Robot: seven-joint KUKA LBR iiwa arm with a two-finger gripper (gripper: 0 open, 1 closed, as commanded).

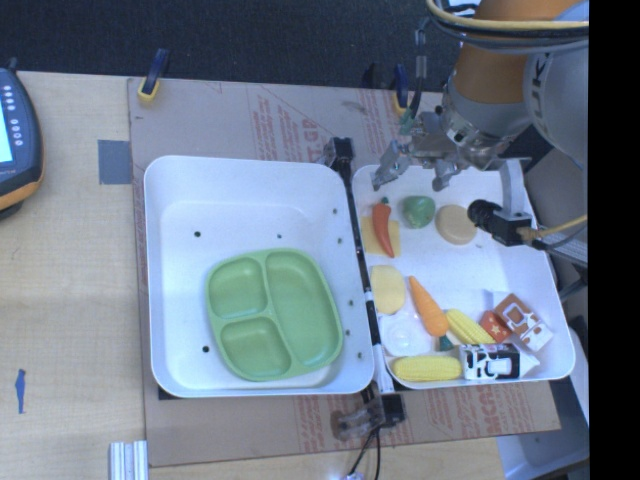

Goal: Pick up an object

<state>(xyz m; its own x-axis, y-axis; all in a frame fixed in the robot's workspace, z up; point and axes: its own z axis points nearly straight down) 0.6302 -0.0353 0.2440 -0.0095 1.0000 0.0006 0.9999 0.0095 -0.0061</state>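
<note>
Green ball (418,210) just below open claw (416,178)

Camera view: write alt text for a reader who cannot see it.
A grey and orange robot arm hangs its open tool over the far end of the right bin, just above a small green toy among toy foods. The left bin holds a green divided plate.

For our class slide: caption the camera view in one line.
Robot hand open above the right bin of toy food; green tray in left bin.
</note>
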